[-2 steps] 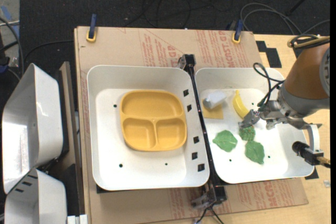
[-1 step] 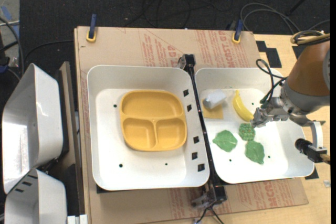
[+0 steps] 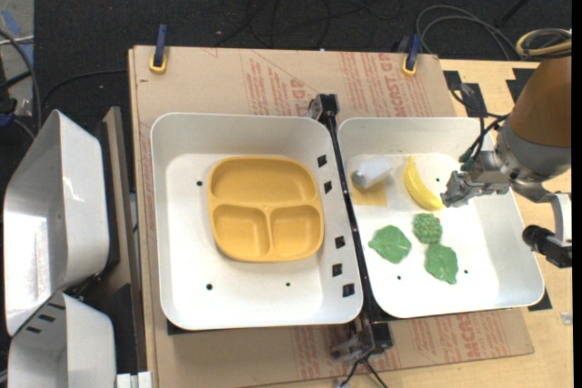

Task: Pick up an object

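Note:
The right bin holds a yellow banana, a grey and tan block, a green broccoli piece and two flat green leaves. My gripper hangs low over the right bin, just to the right of the banana and above the broccoli. Its dark tip sits close to the banana's right end. Nothing shows between its fingers.
The left bin holds a yellow sectioned tray. A black divider runs between the two bins. White containers stand off the bench at the left. Cables lie on the dark floor behind.

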`<state>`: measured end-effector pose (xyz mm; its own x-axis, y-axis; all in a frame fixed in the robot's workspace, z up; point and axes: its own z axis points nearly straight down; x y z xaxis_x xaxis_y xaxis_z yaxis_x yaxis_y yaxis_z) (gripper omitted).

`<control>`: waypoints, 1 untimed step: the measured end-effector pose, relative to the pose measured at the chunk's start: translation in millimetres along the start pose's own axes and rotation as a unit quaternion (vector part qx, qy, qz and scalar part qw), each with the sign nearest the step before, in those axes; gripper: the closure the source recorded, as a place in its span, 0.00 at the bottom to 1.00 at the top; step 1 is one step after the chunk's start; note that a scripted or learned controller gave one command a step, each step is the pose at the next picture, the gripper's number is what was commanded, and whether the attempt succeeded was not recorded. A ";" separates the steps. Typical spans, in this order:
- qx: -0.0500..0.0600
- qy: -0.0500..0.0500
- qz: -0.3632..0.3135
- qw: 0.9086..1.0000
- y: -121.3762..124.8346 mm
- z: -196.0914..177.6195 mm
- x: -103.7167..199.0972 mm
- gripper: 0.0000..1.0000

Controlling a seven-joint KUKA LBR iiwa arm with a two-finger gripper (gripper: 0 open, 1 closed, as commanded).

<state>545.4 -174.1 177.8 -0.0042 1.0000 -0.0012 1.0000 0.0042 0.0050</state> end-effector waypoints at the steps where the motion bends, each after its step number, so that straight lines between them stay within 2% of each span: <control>1: 0.000 0.000 0.000 1.000 1.7 -50.5 -0.1 1.00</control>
<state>546.8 -174.1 228.2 -0.0043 1.0000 -0.0021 1.0000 0.0043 0.0056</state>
